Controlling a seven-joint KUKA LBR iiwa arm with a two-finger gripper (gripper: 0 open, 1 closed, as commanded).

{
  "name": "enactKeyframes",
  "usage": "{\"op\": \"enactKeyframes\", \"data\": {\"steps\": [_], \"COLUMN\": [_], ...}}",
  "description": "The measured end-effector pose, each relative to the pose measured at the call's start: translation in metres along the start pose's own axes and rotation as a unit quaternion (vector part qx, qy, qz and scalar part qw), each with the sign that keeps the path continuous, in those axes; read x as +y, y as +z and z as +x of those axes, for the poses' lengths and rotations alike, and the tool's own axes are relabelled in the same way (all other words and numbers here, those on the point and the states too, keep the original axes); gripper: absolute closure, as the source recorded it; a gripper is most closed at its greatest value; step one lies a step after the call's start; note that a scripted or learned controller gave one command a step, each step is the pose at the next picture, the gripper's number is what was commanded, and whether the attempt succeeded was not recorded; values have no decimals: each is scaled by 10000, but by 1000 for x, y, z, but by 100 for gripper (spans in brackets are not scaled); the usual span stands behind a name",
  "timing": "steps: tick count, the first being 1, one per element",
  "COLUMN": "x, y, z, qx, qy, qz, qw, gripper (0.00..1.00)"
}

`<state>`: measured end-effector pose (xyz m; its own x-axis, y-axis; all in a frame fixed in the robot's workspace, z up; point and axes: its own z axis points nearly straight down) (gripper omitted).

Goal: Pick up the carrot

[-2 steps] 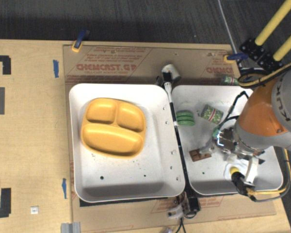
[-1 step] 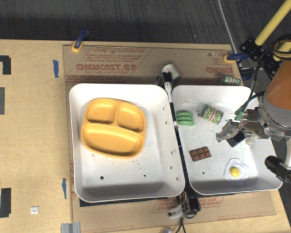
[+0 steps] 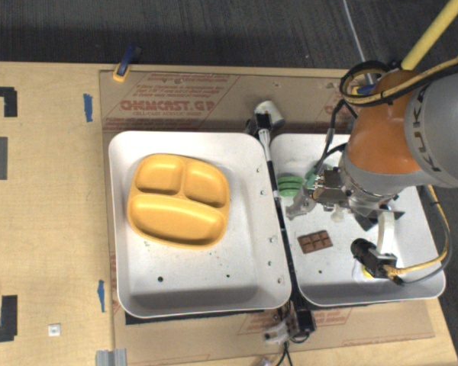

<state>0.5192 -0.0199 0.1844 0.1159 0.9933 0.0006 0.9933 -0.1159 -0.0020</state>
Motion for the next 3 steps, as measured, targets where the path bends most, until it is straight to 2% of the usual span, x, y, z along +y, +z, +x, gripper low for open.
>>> {"op": "enactKeyframes", "data": {"steps": [1,2,3], "x": [107,25,-20], "y": [-11,0,0], "z": [-52,-24,42], "qx": [-8,-1,0], "qy": [-1009,-825,-139], "qz": [-23,-1,6], "qw": [9949,9966,9999], "gripper": [0,0,0]}}
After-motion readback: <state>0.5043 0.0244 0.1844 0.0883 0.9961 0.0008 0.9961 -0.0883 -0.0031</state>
